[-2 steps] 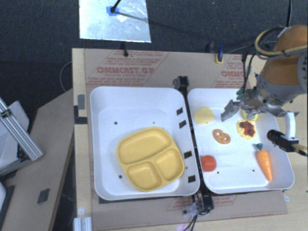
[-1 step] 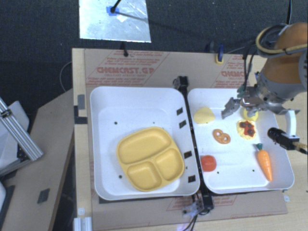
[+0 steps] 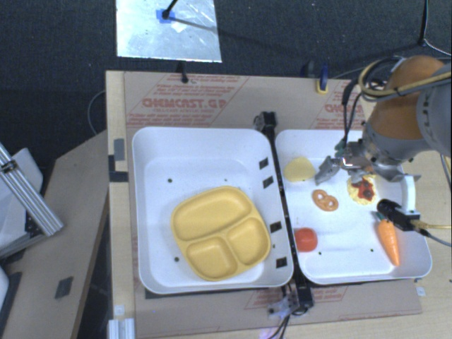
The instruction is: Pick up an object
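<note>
Gripper (image 3: 332, 171) hangs low in the right bin (image 3: 424, 260), its fingers spread apart with nothing between them, just above the pretzel (image 3: 325, 201). Left of the gripper lies a pale yellow chip (image 3: 299, 169); right of the pretzel sits a pizza slice (image 3: 362, 190). Below the pretzel rests a tomato (image 3: 306, 239), and a carrot (image 3: 389, 242) lies toward the bin's right wall.
</note>
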`<state>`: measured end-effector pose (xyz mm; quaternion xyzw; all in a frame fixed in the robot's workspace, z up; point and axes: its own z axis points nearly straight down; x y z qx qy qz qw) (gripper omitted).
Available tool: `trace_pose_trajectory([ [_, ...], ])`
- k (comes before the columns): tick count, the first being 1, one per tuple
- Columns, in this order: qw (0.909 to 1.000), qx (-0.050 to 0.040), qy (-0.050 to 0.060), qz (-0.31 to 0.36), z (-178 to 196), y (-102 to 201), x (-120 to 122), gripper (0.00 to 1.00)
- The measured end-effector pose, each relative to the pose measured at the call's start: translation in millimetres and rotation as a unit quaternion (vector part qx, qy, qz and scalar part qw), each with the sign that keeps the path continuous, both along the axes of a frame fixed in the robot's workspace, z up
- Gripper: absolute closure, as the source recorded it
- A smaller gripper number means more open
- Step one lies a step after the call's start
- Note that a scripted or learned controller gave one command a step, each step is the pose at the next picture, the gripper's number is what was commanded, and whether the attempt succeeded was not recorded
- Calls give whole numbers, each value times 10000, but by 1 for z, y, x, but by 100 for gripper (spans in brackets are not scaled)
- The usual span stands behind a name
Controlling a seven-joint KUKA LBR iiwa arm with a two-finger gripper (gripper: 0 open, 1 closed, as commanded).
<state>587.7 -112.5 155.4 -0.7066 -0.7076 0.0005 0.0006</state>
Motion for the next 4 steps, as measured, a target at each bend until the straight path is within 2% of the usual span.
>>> trace_pose_trajectory([
  [1, 10000, 1, 6, -2, -61, -2, -6, 0],
  [2, 10000, 1, -7, -1, -71, -2, -5, 0],
  [3, 10000, -2, -22, -1, -60, -2, -4, 100],
  [4, 10000, -3, -27, 3, -6, 0, -13, 100],
])
